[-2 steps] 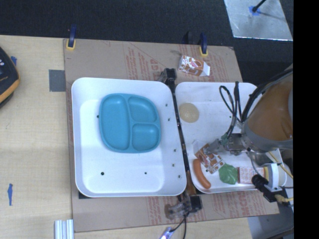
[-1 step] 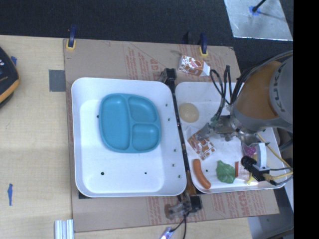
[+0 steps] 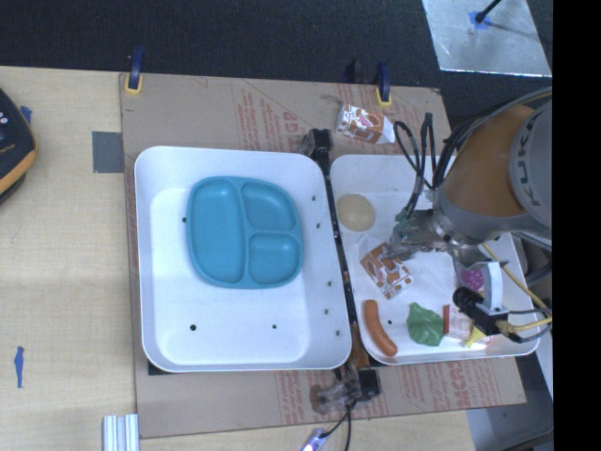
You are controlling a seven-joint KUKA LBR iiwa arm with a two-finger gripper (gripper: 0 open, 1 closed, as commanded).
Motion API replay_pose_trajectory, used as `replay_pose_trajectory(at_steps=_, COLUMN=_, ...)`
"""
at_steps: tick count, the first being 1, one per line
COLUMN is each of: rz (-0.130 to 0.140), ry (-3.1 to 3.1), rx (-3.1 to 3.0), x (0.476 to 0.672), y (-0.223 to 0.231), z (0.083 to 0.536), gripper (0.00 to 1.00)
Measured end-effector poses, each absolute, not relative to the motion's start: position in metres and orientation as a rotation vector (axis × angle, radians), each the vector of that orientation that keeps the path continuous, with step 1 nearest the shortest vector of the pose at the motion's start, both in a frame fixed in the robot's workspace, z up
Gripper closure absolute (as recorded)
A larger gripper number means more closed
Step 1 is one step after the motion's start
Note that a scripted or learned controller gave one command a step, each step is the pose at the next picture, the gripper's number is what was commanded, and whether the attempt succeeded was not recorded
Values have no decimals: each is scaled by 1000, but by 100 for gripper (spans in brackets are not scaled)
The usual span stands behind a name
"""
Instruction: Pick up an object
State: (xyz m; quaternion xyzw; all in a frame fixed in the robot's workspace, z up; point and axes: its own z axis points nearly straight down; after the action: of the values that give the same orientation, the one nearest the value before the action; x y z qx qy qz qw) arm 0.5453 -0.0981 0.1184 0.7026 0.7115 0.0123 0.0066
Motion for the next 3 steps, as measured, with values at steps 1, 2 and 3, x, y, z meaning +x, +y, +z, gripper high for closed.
replay_pose_trajectory(at_steps=1, rz=36, ry=2225, rx=2199, x=545, y=-99, z=118, gripper=0)
replay_pose_trajectory(at_steps=2, rz=16, ry=2220, rx=2209, x=586, y=-95, z=103, gripper=0)
replay_pose_trajectory(at_steps=3, rz=27, ry=2214, rx=2201, x=580, y=-94, z=107, gripper=100)
